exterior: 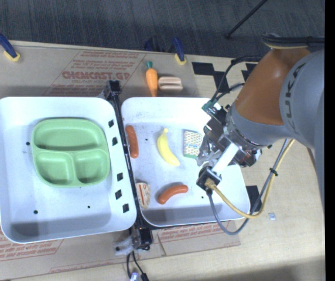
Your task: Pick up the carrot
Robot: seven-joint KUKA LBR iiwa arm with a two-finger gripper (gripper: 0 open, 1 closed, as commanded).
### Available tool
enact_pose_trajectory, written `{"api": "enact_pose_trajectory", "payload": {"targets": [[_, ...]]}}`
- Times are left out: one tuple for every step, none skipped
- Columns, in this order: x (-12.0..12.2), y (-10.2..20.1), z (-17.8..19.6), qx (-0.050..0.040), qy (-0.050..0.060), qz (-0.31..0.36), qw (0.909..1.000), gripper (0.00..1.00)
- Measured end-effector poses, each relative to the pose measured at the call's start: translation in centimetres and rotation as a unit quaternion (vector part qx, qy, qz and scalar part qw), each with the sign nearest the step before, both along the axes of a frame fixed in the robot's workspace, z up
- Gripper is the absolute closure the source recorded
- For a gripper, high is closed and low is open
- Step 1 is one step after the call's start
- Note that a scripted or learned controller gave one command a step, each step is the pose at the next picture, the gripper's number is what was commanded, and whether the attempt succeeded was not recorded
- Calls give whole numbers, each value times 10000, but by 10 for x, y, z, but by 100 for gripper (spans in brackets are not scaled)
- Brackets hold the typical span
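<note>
Reaching in from the right, the grey arm (284, 98) holds its gripper (207, 152) low over the right bin (150, 171); whether it is open or closed, or has hold of anything, cannot be told. The left bin (9, 204) holds a green divided plate (71, 151). In the right bin lie a banana (167, 148), a red sausage (172, 192) near the front, an orange sausage (132, 141) by the left wall, and a patterned packet (192, 142) just beside the gripper. The carrot (151, 81) lies outside both bins, on the cardboard (85, 69) behind the right bin, beside a small bun (170, 84).
</note>
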State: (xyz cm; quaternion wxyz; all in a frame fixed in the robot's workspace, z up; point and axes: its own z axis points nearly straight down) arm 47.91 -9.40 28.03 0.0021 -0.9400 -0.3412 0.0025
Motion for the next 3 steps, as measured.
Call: {"api": "enact_pose_trajectory", "payload": {"targets": [[25, -70, 32, -6, -23, 1764, 9843, 100], [-3, 2, -42, 10, -1, 1431, 9897, 100], [-2, -57, 66, -6, -24, 1764, 9843, 100]]}}
